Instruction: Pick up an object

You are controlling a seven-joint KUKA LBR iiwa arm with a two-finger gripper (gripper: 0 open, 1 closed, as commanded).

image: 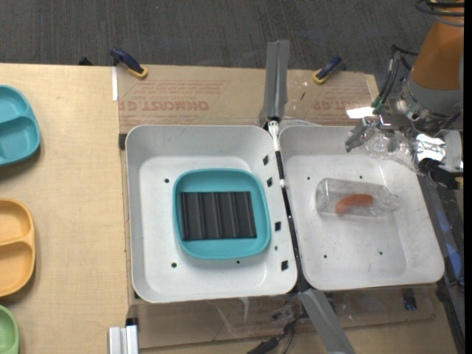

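A clear plastic packet with an orange item inside point(357, 200) lies on its side in the middle of the right bin point(369, 268). A teal tray with a dark ridged insert point(219, 214) sits in the centre of the left bin point(147, 198). My gripper point(366, 132) hangs over the back right corner of the right bin, up and to the right of the packet and apart from it. Nothing shows in its grasp. Shiny clear wrapping point(402, 147) sits around the wrist just right of it.
On the bench at the far left lie a teal divided plate point(16, 133), an orange one point(15, 246) and the edge of a green one point(6, 332). Two blue-and-yellow clamps point(129, 63) point(326, 69) hold the cardboard behind the bins. A grey bar point(276, 80) runs between the bins.
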